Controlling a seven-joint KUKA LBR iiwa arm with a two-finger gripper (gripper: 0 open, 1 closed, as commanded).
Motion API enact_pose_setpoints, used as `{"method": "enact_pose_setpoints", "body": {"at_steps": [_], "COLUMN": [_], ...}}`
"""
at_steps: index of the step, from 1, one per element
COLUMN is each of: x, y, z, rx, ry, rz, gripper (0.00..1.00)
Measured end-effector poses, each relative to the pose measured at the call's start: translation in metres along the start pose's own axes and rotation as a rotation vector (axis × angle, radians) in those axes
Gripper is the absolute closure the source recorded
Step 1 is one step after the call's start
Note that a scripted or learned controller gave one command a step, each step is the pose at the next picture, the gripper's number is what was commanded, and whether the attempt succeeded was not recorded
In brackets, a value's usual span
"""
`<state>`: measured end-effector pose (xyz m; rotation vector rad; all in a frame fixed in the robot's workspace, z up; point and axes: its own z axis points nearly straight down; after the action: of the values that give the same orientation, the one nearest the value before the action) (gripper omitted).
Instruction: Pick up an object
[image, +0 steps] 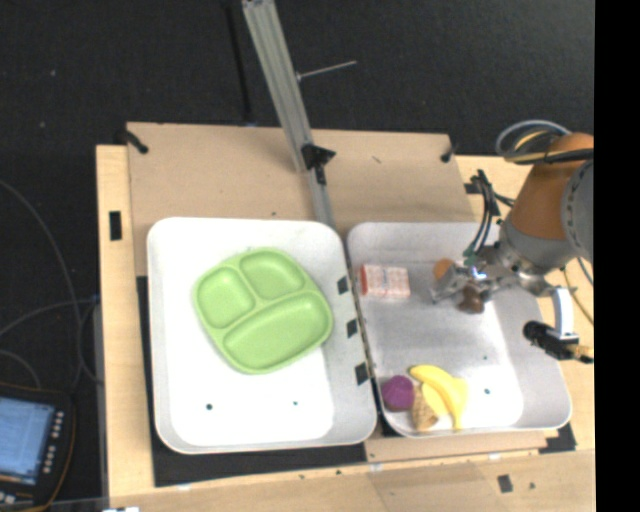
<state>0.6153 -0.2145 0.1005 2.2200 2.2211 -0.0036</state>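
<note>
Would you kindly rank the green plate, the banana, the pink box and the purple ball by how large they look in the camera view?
1. Green plate, far the largest.
2. Banana and pink box look about alike; I would not rank them.
3. Purple ball, smallest.

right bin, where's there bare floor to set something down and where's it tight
In the right bin, the bare middle lies between the pink-and-white box above and the banana below. The near-left corner is crowded: the banana, a purple object and a tan piece bunch together. The far right is taken by the gripper beside a small brown object.
</note>
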Motion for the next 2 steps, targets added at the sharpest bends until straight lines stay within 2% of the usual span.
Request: {"method": "enact_pose_setpoints", "body": {"at_steps": [1,2], "x": [-0.001,-0.009], "y": [0.001,0.010], "z": [-0.013,-0.066], "rx": [-0.005,-0.008], "ry": [-0.001,-0.001], "rz": [0.000,-0.002], "gripper": [1.00,1.00]}}
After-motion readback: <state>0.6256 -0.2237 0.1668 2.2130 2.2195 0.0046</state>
